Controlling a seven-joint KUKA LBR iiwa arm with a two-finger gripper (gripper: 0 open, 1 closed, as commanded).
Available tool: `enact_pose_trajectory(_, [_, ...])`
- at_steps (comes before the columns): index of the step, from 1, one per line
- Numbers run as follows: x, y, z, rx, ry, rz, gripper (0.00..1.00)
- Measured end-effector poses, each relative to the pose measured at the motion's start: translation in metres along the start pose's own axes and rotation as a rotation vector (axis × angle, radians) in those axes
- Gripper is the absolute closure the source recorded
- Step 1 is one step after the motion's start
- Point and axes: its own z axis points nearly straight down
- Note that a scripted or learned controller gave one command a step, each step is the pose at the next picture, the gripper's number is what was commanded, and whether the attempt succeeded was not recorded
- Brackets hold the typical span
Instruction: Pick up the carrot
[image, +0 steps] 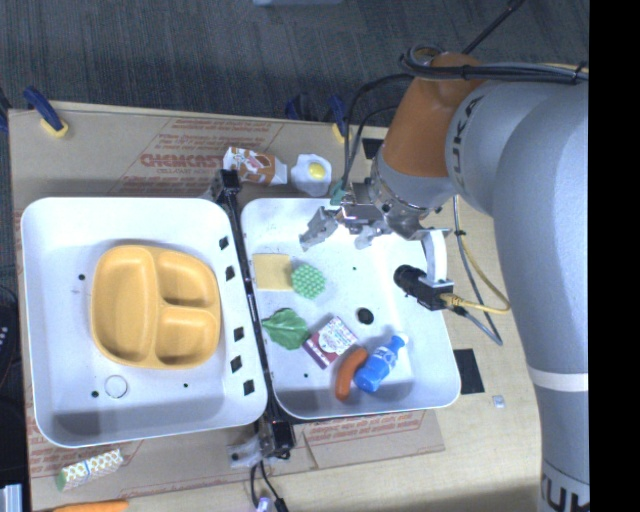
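Note:
The carrot (346, 373) is a short orange piece lying near the front edge of the right bin (435, 370), touching a blue bottle (379, 365) on its right. My gripper (340, 232) hangs over the back of the same bin, well behind the carrot. Its two metal fingers (316, 231) are spread apart with nothing between them.
In the right bin lie a yellow cheese square (271, 271), a green dotted ball (308, 281), a green leaf (285, 328), a maroon packet (330, 341) and a small black disc (364, 317). The left bin (50, 240) holds a yellow divided tray (155, 303). A toy egg (313, 172) sits behind the bins.

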Motion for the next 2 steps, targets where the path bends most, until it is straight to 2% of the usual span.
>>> enact_pose_trajectory(1, [0.016, -0.048, 0.112, 0.001, 0.0, -0.032, 0.0])
enact_pose_trajectory(2, [-0.057, 0.017, 0.069, -0.003, -0.001, -0.083, 0.0])
